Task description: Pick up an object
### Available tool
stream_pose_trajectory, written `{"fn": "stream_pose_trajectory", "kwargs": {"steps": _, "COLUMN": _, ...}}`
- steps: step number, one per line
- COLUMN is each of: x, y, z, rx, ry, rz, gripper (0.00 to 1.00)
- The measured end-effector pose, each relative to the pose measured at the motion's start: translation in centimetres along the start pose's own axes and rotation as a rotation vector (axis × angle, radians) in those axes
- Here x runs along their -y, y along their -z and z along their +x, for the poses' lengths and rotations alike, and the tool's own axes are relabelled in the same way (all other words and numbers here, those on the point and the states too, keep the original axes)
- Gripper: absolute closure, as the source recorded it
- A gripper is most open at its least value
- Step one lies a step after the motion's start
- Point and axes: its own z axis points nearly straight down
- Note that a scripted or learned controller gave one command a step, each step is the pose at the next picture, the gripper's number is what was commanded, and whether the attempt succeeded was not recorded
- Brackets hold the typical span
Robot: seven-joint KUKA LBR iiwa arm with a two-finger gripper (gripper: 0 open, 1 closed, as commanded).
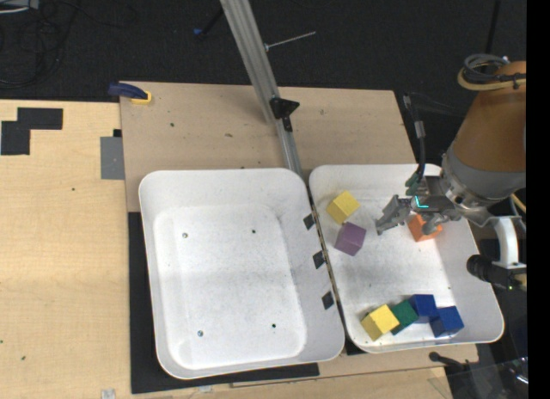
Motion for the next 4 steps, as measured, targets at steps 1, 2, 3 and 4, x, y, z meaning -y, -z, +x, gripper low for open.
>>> {"fn": "stream_pose_trajectory", "kwargs": {"steps": 1, "x": -0.1, "y": 0.3, "z": -0.1, "rx": 0.001, "ry": -0.005, "rz": -0.006, "gripper": 0.0}}
{"fn": "stream_pose_trajectory", "kwargs": {"steps": 2, "x": 0.8, "y": -5.5, "z": 0.6, "rx": 0.0, "ry": -0.003, "rz": 0.001, "gripper": 0.0}}
{"fn": "stream_pose_trajectory", "kwargs": {"steps": 3, "x": 0.4, "y": -10.1, "z": 0.4, "rx": 0.0, "ry": -0.004, "rz": -0.001, "gripper": 0.0}}
{"fn": "stream_pose_trajectory", "kwargs": {"steps": 4, "x": 0.3, "y": -13.9, "z": 0.4, "rx": 0.001, "ry": -0.005, "rz": -0.007, "gripper": 0.0}}
